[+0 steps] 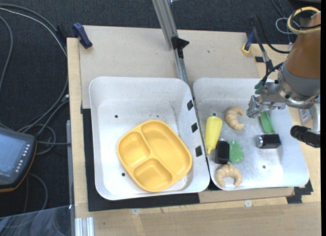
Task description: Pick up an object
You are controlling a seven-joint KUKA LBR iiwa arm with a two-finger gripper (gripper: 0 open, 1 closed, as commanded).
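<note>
My gripper hangs over the far right part of the right bin, reaching in from the right. Just right of and below it lies a green stick-shaped piece. A croissant lies just to the gripper's left. Nearer the front lies a small black block. A yellow bottle rests along the bin's left side, and beside its lower end are a black item and a green item. A second croissant sits at the front. I see nothing between the gripper's tips.
The left bin holds a yellow divided plate. A metal post rises at the back between the bins. Blue clamps sit on the bench's far corners.
</note>
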